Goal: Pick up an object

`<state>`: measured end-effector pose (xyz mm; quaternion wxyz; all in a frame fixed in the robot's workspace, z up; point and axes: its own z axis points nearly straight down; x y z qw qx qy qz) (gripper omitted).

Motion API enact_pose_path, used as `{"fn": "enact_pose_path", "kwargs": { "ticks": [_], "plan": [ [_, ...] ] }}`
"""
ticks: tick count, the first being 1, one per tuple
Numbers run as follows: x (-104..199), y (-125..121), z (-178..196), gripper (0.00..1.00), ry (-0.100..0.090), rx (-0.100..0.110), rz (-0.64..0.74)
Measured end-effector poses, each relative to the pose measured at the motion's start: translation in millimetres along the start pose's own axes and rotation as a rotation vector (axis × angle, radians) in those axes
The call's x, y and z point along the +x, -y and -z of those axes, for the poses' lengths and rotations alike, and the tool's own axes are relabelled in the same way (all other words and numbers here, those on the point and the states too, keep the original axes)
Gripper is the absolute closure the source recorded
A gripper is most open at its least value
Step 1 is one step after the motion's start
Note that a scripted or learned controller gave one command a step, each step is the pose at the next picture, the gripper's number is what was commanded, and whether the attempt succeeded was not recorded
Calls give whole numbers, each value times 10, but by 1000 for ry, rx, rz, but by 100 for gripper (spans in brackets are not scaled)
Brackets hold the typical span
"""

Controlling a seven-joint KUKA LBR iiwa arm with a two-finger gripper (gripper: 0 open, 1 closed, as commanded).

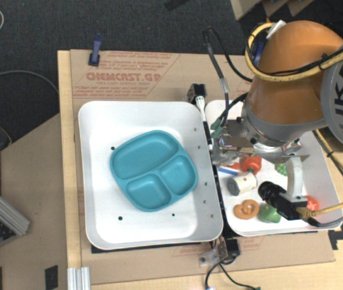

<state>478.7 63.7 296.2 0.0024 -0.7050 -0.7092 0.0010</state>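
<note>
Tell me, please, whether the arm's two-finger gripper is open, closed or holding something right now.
Two-finger gripper: cannot be told; it hangs over the right shallow white bin.

Plate (153,171) was teal, left bin (99,138) and right bin (323,183) white, board (129,77) tan with red lettering, ring (246,209) orange-brown, block (270,215) green, cap (253,163) red.

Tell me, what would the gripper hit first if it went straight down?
Probably the red toy in the right bin, which shows just below the gripper; a white roll lies beside it. The arm hides part of the way, so depth is unsure.
</note>
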Motion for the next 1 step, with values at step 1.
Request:
{"fn": "enact_pose_path", "kwargs": {
  "ticks": [1],
  "plan": [
    [781,-2,-122,100,0,-3,3]
  ]
}}
